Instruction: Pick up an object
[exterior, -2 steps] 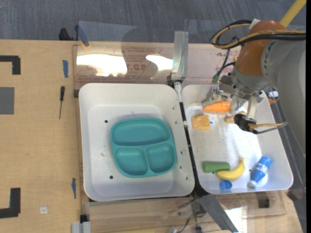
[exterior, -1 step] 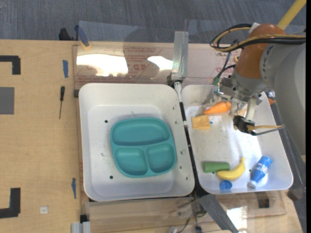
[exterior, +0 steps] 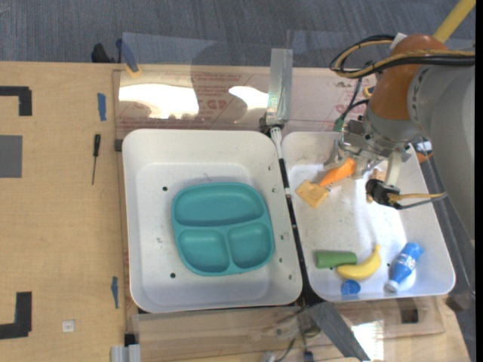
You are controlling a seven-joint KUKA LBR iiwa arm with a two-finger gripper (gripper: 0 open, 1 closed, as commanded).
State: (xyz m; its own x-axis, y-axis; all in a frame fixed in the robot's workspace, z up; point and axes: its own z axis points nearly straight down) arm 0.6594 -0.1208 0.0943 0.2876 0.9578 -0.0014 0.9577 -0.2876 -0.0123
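Observation:
My gripper hangs low over the back of the right bin, under the grey arm with its orange band. An orange carrot-like piece lies slanted right at the gripper's left side, its upper end tucked against or under the gripper. A tan wedge-shaped piece rests just left of the carrot. Near the bin's front lie a green cylinder, a yellow banana, a blue bottle and a small blue item.
The left bin holds a teal divided tray. A metal divider post stands behind the two bins. Cables loop above the arm at the upper right. Wooden bench surface lies at the left.

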